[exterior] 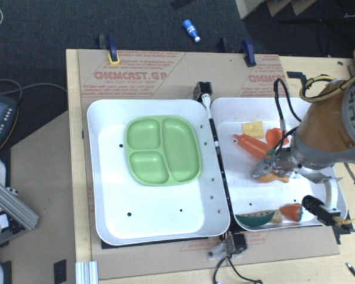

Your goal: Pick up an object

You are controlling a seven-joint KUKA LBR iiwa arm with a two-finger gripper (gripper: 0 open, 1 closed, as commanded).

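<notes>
On the table (165, 64) two white bins sit side by side. My gripper (266, 169) is low in the right bin (234, 114), at an orange piece (276, 177) beside the orange carrot-like toy (251, 145); whether it grips, I cannot tell. I should lift slowly and straight.

The right bin (236, 114) holds the loose objects. An orange, carrot-shaped piece (251, 145) lies slantwise near the bin's middle, its tip toward the far left corner. Just beyond it, toward the far edge, sits a small pale yellow block (252, 128). A rounder orange piece (273, 136) rests just right of the carrot shape. Along the near edge lie a dark green bowl-like piece (254, 220) and a small red piece (291, 211), with a tan bit between them.
</notes>
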